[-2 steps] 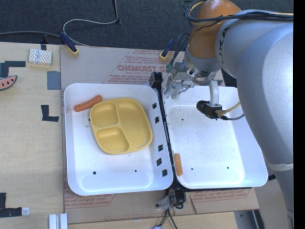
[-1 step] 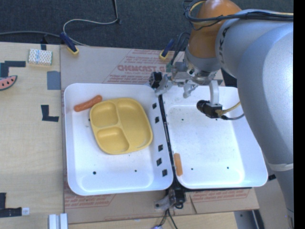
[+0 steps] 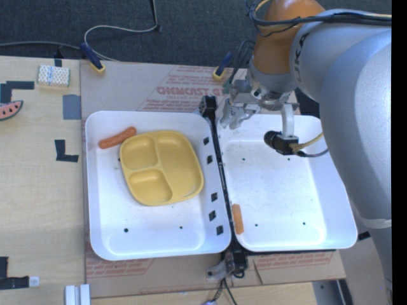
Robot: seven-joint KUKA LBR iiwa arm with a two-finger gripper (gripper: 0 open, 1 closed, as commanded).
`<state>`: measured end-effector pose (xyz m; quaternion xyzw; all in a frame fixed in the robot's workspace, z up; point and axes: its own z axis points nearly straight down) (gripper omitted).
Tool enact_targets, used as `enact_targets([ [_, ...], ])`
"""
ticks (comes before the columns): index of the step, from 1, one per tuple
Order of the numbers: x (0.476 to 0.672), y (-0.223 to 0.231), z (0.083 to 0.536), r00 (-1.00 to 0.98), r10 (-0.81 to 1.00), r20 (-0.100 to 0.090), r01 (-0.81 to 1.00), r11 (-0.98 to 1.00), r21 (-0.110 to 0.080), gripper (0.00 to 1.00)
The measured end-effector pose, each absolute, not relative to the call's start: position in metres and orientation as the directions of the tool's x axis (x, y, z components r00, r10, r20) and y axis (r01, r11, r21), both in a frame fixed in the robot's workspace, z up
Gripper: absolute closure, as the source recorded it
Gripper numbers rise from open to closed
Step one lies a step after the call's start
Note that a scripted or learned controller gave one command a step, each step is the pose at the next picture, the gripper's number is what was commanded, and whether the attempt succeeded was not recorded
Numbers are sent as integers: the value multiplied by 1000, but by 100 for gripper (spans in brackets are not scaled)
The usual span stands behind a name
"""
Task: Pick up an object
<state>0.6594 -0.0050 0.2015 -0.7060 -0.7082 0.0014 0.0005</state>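
The hand point(image 3: 234, 114) hangs in the upper middle of the frame, over the far edge of the right bin point(image 3: 331, 227) near the divide between the two bins. Its metal fingers point downward, and nothing is seen between them; whether they stand wide or narrow cannot be told from this slanted view. Above it sits the orange band point(image 3: 286, 27) of the wrist, and the grey arm point(image 3: 356, 88) fills the upper right of the frame. A small black fitting point(image 3: 280, 141) with a cable hangs just to the right of the hand, over the right bin's floor.

Inside the right bin, a small orange piece point(image 3: 237, 218) lies against the left wall, toward the lower part of the frame, well apart from the hand.

In the left bin point(image 3: 108, 234), a yellow divided plate point(image 3: 161, 166) lies flat near the centre, slightly turned. An orange carrot-like object point(image 3: 117, 138) rests just beside the plate's upper left corner, close to the bin's far wall.

Both bins sit on a sheet of cardboard point(image 3: 165, 88) on the bench point(image 3: 38, 189). At the upper left of the frame the bench bears a small patterned sponge-like block point(image 3: 53, 75) and a watermelon-slice toy point(image 3: 9, 110) at the left edge.
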Motion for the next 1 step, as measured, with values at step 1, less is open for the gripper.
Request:
enact_targets([
  [1,659,-5,201,-3,1000,-2,1000,3,-3,0],
])
